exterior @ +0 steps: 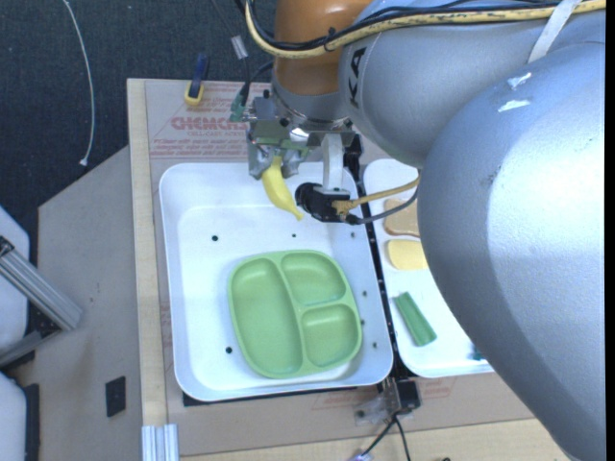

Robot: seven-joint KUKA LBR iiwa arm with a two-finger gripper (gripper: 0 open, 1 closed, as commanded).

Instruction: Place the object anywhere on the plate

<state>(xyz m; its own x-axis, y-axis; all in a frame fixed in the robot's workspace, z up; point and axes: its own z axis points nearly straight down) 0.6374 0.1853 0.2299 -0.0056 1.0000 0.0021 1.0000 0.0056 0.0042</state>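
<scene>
Yellow banana (280,190) is pinched in the gripper (272,166), hanging tilted with its lower tip pointing down and to the right, up over the top part of the left bin (183,257). The fingers are closed around its upper end, so it's actually held, not resting on anything as far as I can see. The green plate (293,311), the kind with three compartments, sits lower in the same bin, toward the bottom middle of the frame, well apart from the banana. Over in the right bin (384,173) there's a green stick-shaped thing (415,318) and a pale yellow block (407,254), partly tucked under the big grey arm (500,181) that fills the upper right.
</scene>
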